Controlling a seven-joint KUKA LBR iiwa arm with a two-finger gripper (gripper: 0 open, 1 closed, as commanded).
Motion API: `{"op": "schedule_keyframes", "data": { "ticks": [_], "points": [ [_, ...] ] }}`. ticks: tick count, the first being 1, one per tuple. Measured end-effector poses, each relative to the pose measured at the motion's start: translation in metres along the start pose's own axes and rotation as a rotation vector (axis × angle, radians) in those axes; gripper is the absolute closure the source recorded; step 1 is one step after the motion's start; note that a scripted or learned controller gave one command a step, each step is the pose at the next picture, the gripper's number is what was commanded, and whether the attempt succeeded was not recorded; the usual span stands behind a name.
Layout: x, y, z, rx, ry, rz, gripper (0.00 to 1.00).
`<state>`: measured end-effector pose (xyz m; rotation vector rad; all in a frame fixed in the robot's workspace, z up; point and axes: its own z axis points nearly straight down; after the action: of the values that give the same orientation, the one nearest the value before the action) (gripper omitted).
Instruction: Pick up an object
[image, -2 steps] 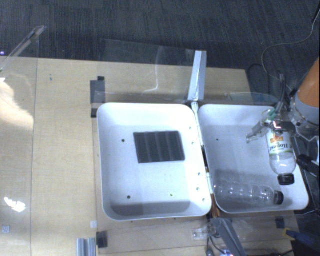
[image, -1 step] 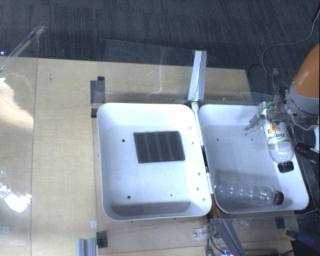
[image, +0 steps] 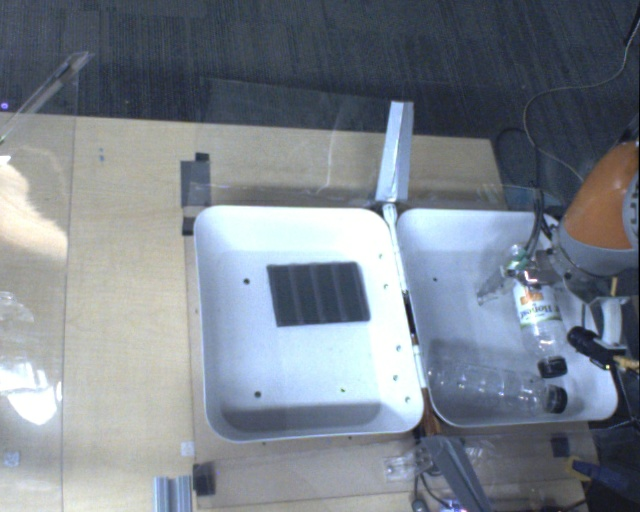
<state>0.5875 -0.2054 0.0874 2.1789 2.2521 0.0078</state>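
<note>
— Beside the left bin (image: 300, 400), in the right bin (image: 440, 250), what is there to take?

— Two clear bottles. One (image: 536, 312) stands or leans near the far right wall of that bin, white label with a band of orange, dark cap toward the near edge. The other (image: 495, 388) lies flat along the near wall, almost see-through, dark cap (image: 556, 400) at its right end.

— And the left bin?

— Just a dark ribbed pad (image: 318, 293) on its floor, well apart from both bottles.

— Where's the arm?

— Its orange band (image: 605, 205) hangs over the right bin's far right corner, with the claw (image: 527, 268) just above the labelled bottle's upper end. Something thin and pale juts left from there. Whether the claw is wide or narrow, I cannot tell; it's a blur of glints, and I see nothing gripped.

— So the labelled bottle is the target?

— That's my guess, being right under the claw.

— How to do it well?

— Come down straight over the labelled part, not the cap, and close across the narrow width. Clear plastic is slick and round, so a grip off the middle would likely squirt it sideways toward the wall. Lift slowly and keep clear of the bin's rim.
</note>
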Motion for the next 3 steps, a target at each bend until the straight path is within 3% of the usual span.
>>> {"op": "schedule_keyframes", "data": {
  "ticks": [1, 2, 3],
  "points": [
    [0.001, 0.003, -0.061, 0.005, 0.0, 0.344, 0.0],
    [0.009, 0.039, 0.002, 0.004, 0.0, 0.246, 0.0],
    [0.011, 0.041, -0.01, -0.001, -0.002, 0.24, 1.0]
  ]
}}
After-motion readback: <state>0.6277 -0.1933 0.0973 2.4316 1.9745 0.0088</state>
